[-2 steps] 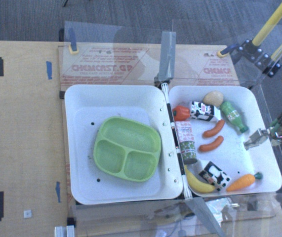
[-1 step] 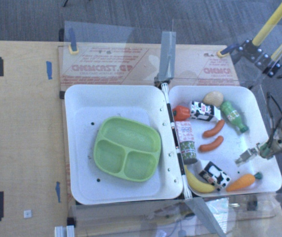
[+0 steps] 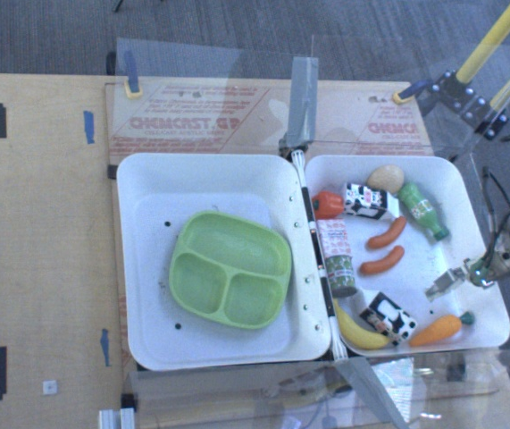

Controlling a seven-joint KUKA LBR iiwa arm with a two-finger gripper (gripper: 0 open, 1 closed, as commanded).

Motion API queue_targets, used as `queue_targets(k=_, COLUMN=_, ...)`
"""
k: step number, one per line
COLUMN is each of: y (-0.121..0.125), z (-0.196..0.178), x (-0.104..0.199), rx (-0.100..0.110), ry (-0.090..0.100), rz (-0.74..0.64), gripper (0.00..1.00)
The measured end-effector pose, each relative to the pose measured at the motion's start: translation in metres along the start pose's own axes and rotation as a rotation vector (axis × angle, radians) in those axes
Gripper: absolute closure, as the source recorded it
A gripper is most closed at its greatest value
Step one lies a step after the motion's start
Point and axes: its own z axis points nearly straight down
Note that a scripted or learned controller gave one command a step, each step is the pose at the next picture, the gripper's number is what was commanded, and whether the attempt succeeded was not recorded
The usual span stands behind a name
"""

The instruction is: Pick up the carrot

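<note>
Grey carpet runs behind a wooden bench [image 3: 40, 266] that carries two shallow white bins side by side, with marked cardboard lying behind them. From the overhead camera, the left bin [image 3: 147, 195] holds a green divided plate [image 3: 229, 270] with three compartments, lying slightly turned.

The right bin [image 3: 482, 239] is crowded. Along its far side sit a red pepper [image 3: 328, 205], a black-and-white milk carton [image 3: 368, 201], a tan potato [image 3: 386, 179] and a green bottle [image 3: 423, 211]. Two sausages [image 3: 385, 233] lie near the middle, one above the other, and a labelled can [image 3: 337, 257] lies along the divider. At the near edge are a banana [image 3: 359, 328] and a second cow-patterned carton [image 3: 388, 316] touching it.

The carrot [image 3: 435, 331] lies in the right bin's near right corner, orange with a green tip, just beside that carton.

My gripper [image 3: 458, 275] hangs over the right bin's right side, above and apart from the carrot (a metal finger points leftward). Whether my jaws stand apart or closed I cannot tell; nothing shows between them.
</note>
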Motion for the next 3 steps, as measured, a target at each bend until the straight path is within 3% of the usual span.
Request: queue_targets(k=3, y=0.0, z=0.0, x=0.0, rx=0.0, ry=0.0, rz=0.0, gripper=0.0)
